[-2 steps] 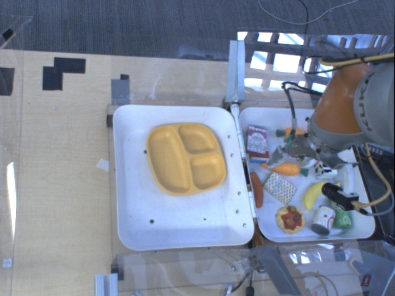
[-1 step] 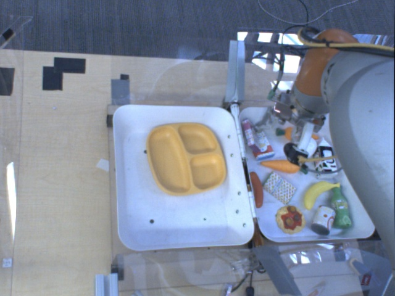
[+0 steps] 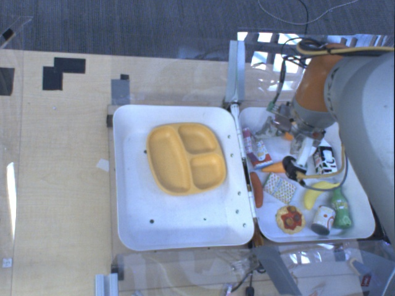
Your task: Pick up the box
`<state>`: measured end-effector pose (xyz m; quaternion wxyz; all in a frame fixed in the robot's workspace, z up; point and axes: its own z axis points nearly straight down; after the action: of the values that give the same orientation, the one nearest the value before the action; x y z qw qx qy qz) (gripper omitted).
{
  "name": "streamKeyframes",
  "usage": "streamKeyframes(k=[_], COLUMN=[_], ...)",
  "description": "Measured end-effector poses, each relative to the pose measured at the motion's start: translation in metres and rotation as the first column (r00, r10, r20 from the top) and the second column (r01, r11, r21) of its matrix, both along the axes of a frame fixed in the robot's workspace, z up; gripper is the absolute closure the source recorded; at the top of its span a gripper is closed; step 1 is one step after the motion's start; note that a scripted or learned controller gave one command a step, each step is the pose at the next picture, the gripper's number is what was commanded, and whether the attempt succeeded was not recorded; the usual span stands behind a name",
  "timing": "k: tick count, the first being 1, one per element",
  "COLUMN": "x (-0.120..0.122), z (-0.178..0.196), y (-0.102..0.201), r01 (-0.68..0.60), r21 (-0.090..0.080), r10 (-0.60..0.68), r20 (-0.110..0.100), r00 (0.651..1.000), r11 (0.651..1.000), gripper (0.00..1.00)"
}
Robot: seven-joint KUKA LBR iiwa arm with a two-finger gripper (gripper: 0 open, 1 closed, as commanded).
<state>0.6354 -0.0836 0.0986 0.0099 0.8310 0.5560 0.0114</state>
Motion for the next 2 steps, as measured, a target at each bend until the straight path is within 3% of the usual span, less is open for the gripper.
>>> streamKeyframes(k=[1,2], x=[-0.0316,-0.0375], z=[0.0005,0.0004], y=[-0.0025,-0.0006], r01=[0.016,0.068], r21=[0.002,0.004], r10=[-0.016,-0.068], r20=[0.006,0.007], r00=[1.0,0.998], r11=[1.0,0.998], gripper=[0.0,0.0])
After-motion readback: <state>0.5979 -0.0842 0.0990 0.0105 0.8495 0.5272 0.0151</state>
